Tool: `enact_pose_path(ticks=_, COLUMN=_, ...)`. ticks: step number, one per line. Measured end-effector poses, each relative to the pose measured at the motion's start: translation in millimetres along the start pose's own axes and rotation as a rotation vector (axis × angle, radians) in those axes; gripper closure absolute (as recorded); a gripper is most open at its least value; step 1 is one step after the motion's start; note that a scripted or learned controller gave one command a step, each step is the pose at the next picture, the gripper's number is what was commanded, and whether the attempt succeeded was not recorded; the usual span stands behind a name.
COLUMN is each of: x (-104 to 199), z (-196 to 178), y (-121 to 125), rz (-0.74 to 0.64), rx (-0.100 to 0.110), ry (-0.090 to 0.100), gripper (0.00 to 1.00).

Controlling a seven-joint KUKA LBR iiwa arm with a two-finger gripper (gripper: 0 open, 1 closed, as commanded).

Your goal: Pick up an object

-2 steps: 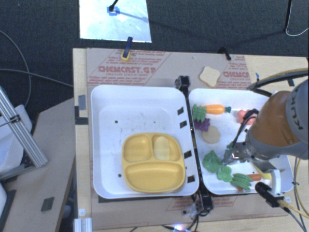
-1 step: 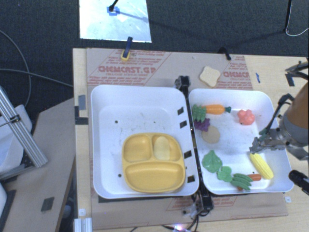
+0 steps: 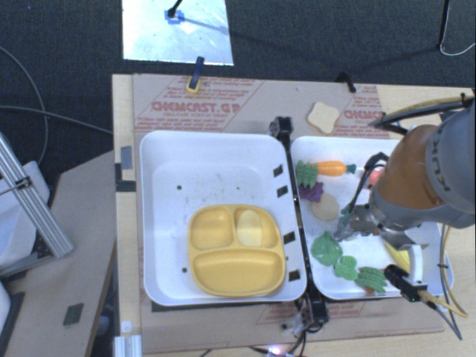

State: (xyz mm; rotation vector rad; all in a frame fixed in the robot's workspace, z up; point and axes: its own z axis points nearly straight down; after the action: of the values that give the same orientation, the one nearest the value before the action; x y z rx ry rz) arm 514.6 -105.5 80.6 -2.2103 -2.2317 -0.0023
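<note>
I read "CHEMCAST" in faded red print on the brown sheet (image 3: 223, 99) under the bins, once above the left bin and again, partly covered, near the upper right; the letters after it are too blurred for me to make out. The left bin (image 3: 167, 169) sits mid-frame and holds a yellow divided plate (image 3: 236, 248) toward its lower right. Just above the right bin (image 3: 316, 285), on the sheet, lies a tan slice of toy bread (image 3: 323, 117).

Inside the right bin I see toy food: a carrot (image 3: 332, 168), orange with a green top, near the upper wall; purple grapes (image 3: 312, 192) below it; a pale round piece (image 3: 325, 209) beside those; and green leafy pieces (image 3: 326, 248) along the lower part. A bit of yellow (image 3: 399, 259) shows under the arm.

The gripper (image 3: 349, 225) hangs low over the middle of the right bin, between the pale piece and the greens. I cannot tell how its tips stand, or whether anything is between them.
</note>
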Motion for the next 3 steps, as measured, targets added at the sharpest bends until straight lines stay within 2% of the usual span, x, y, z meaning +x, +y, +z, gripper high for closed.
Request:
enact_pose_path(ticks=1, x=11, z=-3, y=-29, rz=0.009, rx=0.002, ry=0.0, gripper=1.0)
enact_pose_path(ticks=2, x=-43, z=-18, y=22, rz=0.01, rx=-0.007, ry=-0.006, gripper=1.0)
enact_pose_path(ticks=3, x=-51, z=-3, y=15, rz=0.009, rx=0.0, ry=-0.002, gripper=1.0)
